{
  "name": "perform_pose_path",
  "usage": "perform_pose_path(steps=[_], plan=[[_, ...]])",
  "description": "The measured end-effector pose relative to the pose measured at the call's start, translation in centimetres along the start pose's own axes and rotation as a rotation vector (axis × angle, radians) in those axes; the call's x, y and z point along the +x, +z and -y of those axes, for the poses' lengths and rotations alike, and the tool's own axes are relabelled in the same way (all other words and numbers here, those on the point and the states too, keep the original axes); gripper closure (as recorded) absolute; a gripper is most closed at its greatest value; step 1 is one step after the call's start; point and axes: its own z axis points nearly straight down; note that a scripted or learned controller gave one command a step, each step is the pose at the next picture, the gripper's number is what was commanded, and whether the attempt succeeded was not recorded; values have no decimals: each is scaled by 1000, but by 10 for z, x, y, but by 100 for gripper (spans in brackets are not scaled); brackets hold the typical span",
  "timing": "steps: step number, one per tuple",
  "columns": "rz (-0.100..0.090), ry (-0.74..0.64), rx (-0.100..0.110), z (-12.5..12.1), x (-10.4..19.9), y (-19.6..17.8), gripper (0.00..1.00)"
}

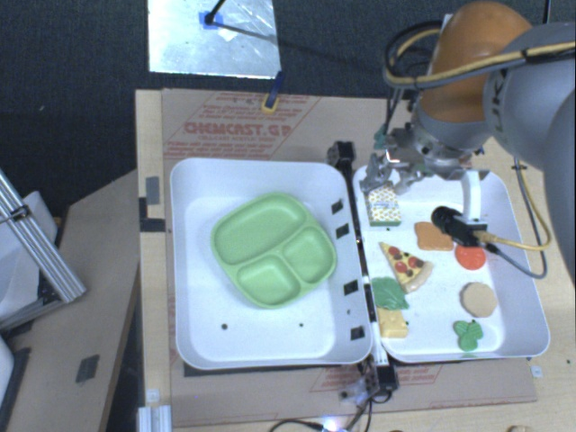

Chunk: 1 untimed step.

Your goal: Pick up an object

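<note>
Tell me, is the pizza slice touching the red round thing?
Apart. The camera view shows bare white bin floor between the pizza slice and the red round piece, both in the right bin.

I see dark carpet-like floor around the bench. Cardboard sheet [238, 126] w/ red print lies under the bins, left of the claw [389, 171]. Shiny metal plate [214, 23] sits up-left of it. Aluminium frame [31, 241] is far left.
</note>
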Motion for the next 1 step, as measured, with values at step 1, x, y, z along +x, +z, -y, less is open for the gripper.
perform_pose_path(steps=[1], plan=[[1, 4, 0, 11, -3, 10, 100]])
